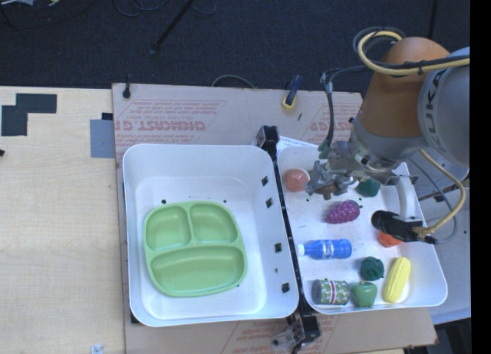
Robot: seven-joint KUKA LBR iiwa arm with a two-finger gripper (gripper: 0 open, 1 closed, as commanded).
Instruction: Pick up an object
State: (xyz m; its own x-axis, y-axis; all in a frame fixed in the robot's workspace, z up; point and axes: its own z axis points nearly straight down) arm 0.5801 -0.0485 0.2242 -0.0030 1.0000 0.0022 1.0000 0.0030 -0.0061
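The tool (328, 180) hangs low in the right bin (437, 287), between the peach ball (294, 180) and purple grapes (343, 211), positioned for a pick; finger state cannot be determined.

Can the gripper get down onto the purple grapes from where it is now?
Probably yes. The gripper hangs just above the purple grapes, which lie apart from the peach ball and the blue bottle, so nothing appears to block a short descent.
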